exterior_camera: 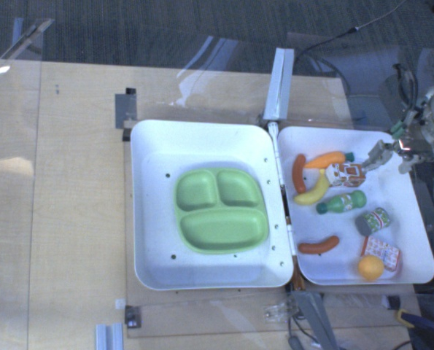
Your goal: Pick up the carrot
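Camera view looks down on my bench with two shallow white bins side by side. Left bin (pixel 151 195) holds a green divided plate (pixel 221 210) with three compartments, lying flat near the bin's middle.

Right bin (pixel 413 217) carries the toy food. I see the carrot (pixel 326 160) near the bin's far edge, lying roughly level across the picture, its green tip pointing toward the arm. A red sausage (pixel 298 172) stands just beside the carrot's blunt end, and a yellow banana (pixel 314 191) curves below it, close to or touching the sausage. A small white and red carton (pixel 345 173) sits just under the carrot's tip. A green bottle (pixel 341 202) lies on its side near the bin's middle. Nearer the front I see a second sausage (pixel 319 246), a small grey and green can (pixel 375 220), a pink and white snack box (pixel 382 253) and an orange fruit (pixel 370 267) touching that box.

My gripper (pixel 381 154) reaches in from the right over the bin's far right corner, its tip near the carton and just beside the carrot's green end. I cannot tell from here how the claw is set, and I see nothing held in it.
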